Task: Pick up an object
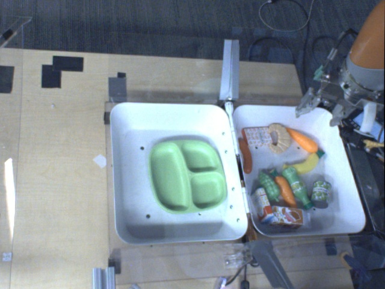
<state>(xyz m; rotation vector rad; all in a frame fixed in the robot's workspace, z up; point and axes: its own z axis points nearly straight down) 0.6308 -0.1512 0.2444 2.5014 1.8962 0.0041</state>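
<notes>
My gripper [319, 110] hovers over the far right corner of the right bin [355, 218], open, with nothing between its fingers. Below it in the bin lie an orange carrot [304, 141], a ring-shaped bagel [278, 137] and a pink-and-white box [257, 138]. A red sausage [245, 154] lies along the bin's left wall. Nearer the front are a yellow banana [307, 164], two green bottles [271, 185] [298, 186] with a small carrot [286, 189] between them, a green can [321, 192] and an orange carton [283, 217].
The left bin [129, 221] holds a green divided tray [187, 174]. A metal post [230, 71] stands behind the seam between the bins. Cables [289, 17] lie on the floor behind the bench.
</notes>
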